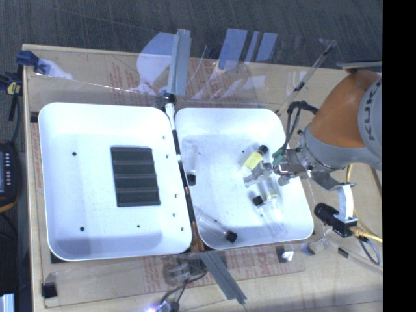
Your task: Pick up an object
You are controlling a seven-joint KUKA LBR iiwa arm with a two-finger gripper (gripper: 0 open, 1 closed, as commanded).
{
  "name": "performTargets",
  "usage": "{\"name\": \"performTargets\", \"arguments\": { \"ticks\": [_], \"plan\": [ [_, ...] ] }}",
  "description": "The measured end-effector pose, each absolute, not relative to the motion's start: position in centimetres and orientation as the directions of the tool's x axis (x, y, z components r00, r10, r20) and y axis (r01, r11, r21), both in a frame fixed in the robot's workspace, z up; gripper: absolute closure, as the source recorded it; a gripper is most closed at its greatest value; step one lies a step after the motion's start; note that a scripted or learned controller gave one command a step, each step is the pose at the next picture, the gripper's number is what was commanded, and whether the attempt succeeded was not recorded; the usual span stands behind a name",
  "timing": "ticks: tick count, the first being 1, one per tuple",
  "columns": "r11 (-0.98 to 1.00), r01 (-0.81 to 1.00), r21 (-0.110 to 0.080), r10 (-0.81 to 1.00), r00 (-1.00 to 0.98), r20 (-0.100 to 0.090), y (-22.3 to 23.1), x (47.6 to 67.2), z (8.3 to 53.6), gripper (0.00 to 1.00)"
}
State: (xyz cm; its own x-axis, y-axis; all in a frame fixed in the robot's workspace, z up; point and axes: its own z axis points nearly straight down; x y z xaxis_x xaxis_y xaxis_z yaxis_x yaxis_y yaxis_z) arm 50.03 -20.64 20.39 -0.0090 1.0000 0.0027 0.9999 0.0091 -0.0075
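Step in hand: the arm [344,122] reaches in from the right, over the right bin [214,125], with the claw [268,171] low among the small objects there; this looks like the approach or closing stage of a grasp, with nothing lifted yet.
Claw state: it cannot be told whether it is parted or closed, since the metal parts blur into the objects below.
Likely target: the yellow-bodied bottle [253,159] with a dark cap, lying in the right half of the right bin, touching or just beside the claw tip.
Target's axis: its long axis runs diagonally, the dark cap toward the upper right, the yellow end toward the lower left.
Other objects: a clear vial [265,196] with a dark cap lies just below the claw; another clear vial [218,229] lies near the bin's front edge.
Left bin [65,125]: it holds a dark ribbed block [135,175], well apart from the claw.
Next move: closing across the bottle's short side, then a straight lift, seems called for; the neighbouring vial could be nudged.
Counter [97,60]: it carries both bins side by side.
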Motion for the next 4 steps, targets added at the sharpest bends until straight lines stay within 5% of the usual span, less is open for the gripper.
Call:
{"name": "performTargets", "arguments": {
  "ticks": [1,2,3,4],
  "plan": [
    [0.057,0.998,-0.01,0.998,-0.057,0.004,-15.2,50.0,9.5,0.0],
    [0.084,0.996,-0.002,0.996,-0.084,0.002,-21.1,51.0,9.1,0.0],
    [0.311,0.95,-0.003,0.95,-0.311,0.003,-14.6,49.2,15.6,0.0],
    [0.332,0.943,-0.001,0.943,-0.332,-0.007,-14.5,58.2,9.2,0.0]
  ]
}}
